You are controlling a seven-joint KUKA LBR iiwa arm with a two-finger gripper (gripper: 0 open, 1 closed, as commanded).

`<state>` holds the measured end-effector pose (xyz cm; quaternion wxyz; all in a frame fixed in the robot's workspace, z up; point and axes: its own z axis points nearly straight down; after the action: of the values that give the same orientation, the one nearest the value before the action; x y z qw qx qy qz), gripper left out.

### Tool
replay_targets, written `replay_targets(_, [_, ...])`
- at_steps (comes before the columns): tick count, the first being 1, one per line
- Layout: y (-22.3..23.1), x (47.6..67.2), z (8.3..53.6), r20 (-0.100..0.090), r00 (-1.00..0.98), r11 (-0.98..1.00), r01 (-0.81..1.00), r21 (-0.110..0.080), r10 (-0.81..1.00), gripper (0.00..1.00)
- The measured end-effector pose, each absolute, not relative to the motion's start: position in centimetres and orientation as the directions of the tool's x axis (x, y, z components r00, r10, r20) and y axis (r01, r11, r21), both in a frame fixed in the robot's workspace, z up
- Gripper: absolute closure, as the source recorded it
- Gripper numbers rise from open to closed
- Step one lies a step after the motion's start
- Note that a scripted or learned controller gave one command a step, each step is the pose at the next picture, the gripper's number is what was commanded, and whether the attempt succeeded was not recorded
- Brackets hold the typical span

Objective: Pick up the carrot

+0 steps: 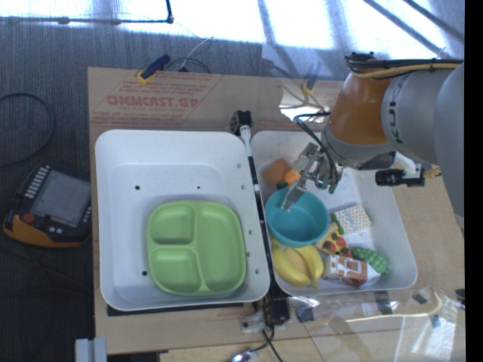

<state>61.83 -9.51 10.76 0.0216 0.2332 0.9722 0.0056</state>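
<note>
Green plate in left bin; carrot, blue bowl, bananas in right bin

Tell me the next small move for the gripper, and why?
Probably shift the gripper toward the upper left, then lower. It sits over the blue bowl, while the orange carrot lies just beyond the bowl's rim, near the right bin's left wall, with nothing seen between the fingers.

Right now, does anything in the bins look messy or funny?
Nothing looks spilled or broken. The right bin is crowded: the blue bowl, bananas and small toys are bunched together, with the orange carrot behind the bowl. The claw hangs over the bowl's rim. The green plate lies flat in the left bin.
</note>
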Motion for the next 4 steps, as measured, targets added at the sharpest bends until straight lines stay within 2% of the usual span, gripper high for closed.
replay_targets(1, [-10.1, 65.8, 9.9, -0.016, -0.659, 0.659, 0.752, 0.016, 0.752, 0.00])
replay_targets(2, [-15.3, 60.4, 9.2, -0.009, -0.646, 0.646, 0.763, 0.004, 0.763, 0.00])
replay_targets(3, [-18.7, 57.6, 9.2, -0.011, -0.517, 0.517, 0.856, 0.010, 0.856, 0.00])
replay_targets(4, [-18.5, 57.9, 10.3, -0.016, -0.519, 0.519, 0.854, 0.014, 0.855, 1.00])
